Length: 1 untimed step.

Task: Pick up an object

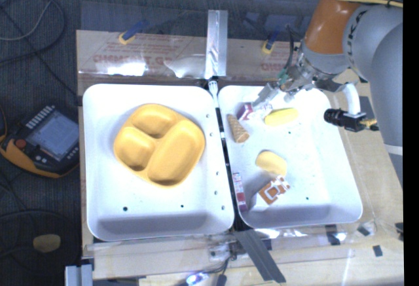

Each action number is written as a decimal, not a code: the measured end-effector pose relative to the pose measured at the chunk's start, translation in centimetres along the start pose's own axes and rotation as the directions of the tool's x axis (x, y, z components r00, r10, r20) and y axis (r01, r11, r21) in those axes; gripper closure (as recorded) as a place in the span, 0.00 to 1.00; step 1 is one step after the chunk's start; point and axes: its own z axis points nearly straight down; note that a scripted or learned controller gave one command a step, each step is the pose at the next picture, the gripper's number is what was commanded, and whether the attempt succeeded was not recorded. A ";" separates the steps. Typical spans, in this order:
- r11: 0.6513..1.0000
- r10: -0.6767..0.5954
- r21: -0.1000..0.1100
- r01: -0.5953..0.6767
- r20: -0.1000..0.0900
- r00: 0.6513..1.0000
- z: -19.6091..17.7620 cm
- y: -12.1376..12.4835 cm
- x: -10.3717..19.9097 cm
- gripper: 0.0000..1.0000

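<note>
The right bin (340, 167) holds several small things. A brown cone (237, 127) lies by its left wall. A small red and white piece (245, 110) sits just above the cone. A pale yellow block (280, 116) lies at the upper middle and a yellow lump (270, 161) at the centre. An orange and white box (273, 190) rests near the front. My gripper (265, 99) reaches in from the upper right, slanting down and left. Its tip is beside the red and white piece and just left of the pale yellow block.
The left bin (98, 199) holds a large yellow three-lobed dish (159, 143). A thin red and white strip (237, 188) lies along the right bin's left wall. A handheld pendant (46, 141) rests on the floor at far left. Blue clips (133, 31) sit behind the bins.
</note>
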 end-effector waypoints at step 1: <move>0.992 -0.121 -0.024 0.121 0.018 0.993 5.5 -2.9 -3.4 0.00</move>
